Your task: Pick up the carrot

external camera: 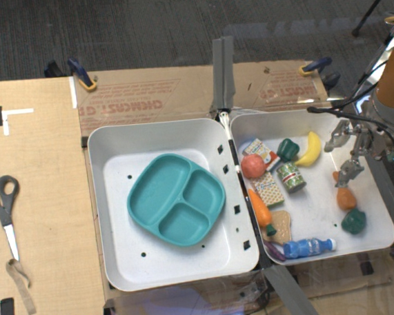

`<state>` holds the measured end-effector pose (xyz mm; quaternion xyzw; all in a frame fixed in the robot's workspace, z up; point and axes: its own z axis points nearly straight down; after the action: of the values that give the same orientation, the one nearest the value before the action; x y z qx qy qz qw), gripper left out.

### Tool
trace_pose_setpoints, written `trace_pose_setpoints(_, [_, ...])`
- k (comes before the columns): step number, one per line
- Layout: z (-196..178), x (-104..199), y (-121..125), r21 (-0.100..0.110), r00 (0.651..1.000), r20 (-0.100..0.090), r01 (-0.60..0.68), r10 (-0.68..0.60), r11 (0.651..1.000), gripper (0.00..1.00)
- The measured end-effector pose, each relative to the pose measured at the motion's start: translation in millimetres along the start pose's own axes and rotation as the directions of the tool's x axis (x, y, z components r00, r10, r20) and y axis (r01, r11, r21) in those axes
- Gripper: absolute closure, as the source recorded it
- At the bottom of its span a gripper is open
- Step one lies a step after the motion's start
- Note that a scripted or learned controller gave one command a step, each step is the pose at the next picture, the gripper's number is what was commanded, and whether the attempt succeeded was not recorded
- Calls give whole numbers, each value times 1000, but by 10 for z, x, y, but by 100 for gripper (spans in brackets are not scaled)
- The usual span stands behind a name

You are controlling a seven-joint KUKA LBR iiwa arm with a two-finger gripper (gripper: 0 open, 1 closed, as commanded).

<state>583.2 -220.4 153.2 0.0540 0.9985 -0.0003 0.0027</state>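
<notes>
Jaws' state unclear — gripper (349, 154) hovers over right bin (385, 236) (carrot (259, 207) well apart).

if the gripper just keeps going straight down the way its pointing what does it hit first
Probably the small orange item right below the gripper in the right bin, not the carrot lying by the divider. Depth is hard to judge from this slant.

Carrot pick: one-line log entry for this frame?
target: carrot, right bin left wall | gripper: above bin's right side, apart from carrot | grasp: none
</notes>
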Motion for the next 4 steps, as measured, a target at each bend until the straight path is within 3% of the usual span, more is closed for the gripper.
trace_pose_setpoints(1, [602, 40, -10, 0, 980, -2, -198, 198, 980, 0])
trace_pose_setpoints(2, [301, 213, -37, 1, 913, -3, -407, 407, 913, 0])
trace_pose_setpoints(3, [602, 68, -16, 2, 851, -1, -526, 526, 851, 0])
trace_pose_setpoints(4, [497, 52, -10, 1, 852, 3, -523, 523, 852, 100])
